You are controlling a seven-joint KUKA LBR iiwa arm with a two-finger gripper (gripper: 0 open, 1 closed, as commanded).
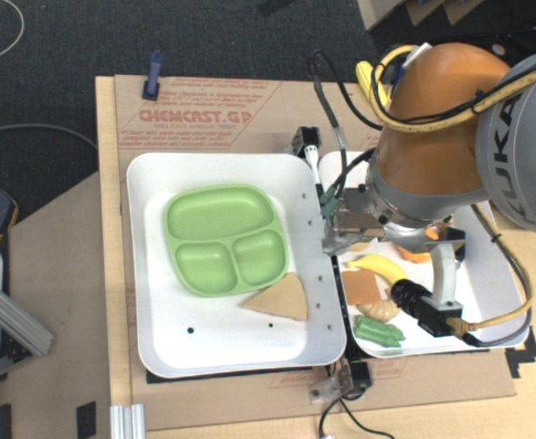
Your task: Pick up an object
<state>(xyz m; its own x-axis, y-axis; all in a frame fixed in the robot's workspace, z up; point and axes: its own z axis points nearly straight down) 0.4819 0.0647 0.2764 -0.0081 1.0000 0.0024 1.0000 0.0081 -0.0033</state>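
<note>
The arm reaches over the right bin, and its wrist hides much of that bin. The gripper hangs low over the bin's left part, just above a yellow banana. Beside the banana lie a brown square piece, a tan lumpy item, a green item at the front and an orange item behind. The wrist covers the fingers.
The left bin holds a green divided plate and a tan triangular slice. Both bins rest on a cardboard sheet. A blue clip lies at the cardboard's back edge.
</note>
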